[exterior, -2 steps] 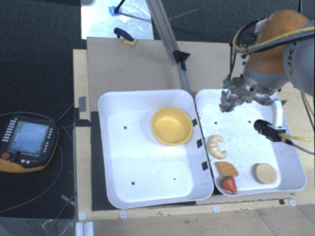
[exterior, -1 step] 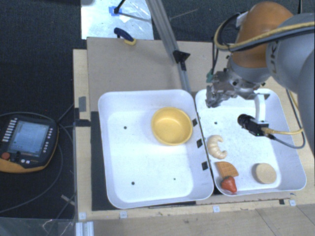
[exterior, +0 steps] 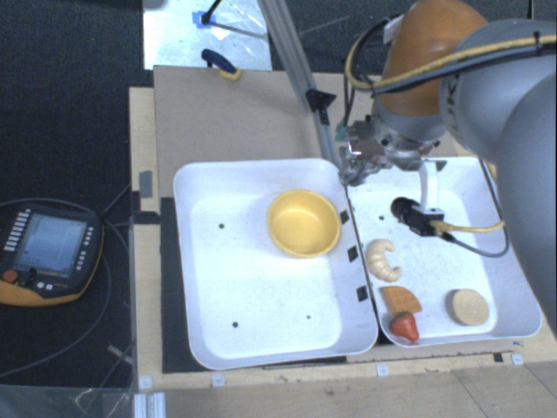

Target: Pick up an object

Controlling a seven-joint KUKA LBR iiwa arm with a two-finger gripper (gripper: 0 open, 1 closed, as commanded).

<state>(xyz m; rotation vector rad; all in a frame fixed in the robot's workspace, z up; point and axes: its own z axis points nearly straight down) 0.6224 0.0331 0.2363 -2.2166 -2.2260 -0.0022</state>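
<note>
the pale curved croissant-shaped toy (exterior: 383, 259) lies in the right white bin (exterior: 509, 320), near the divider. it is judged light, rigid, slippery; grasping across its middle is advised. the tool (exterior: 352, 174) state cannot be told.

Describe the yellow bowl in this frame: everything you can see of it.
The yellow bowl is round, plain, smooth and matte, plastic by its look. It sits upright, mouth up, nothing visible inside. It rests on the floor of the left bin, in its upper right part near the wall shared with the right bin. Nothing else touches it.
</note>
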